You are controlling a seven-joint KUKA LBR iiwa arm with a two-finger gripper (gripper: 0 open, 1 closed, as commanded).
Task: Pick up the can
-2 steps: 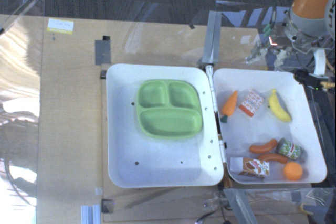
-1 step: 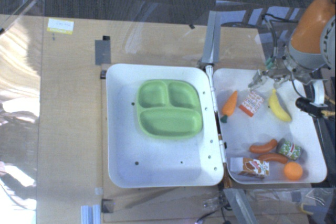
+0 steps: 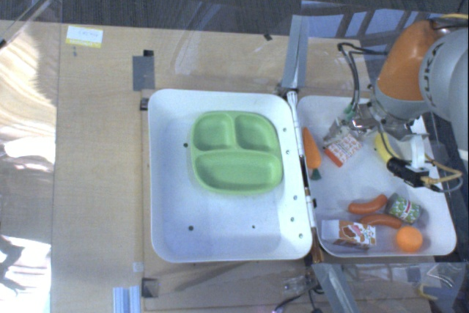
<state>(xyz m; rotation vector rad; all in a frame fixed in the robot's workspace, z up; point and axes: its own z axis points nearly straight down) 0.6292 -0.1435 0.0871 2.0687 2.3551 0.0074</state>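
The can, small with a green and red label, lies on its side near the front right of the right bin. It rests beside two sausages and just above an orange. My gripper hangs over the back left of that bin, right above a red and white packet. It is well apart from the can, up and to the left of it. The grey arm with its orange band comes in from the right.
A carrot lies along the right bin's left wall, and a small carton sits at its front. A yellow banana pokes out under the wrist. The left bin holds a green divided plate.
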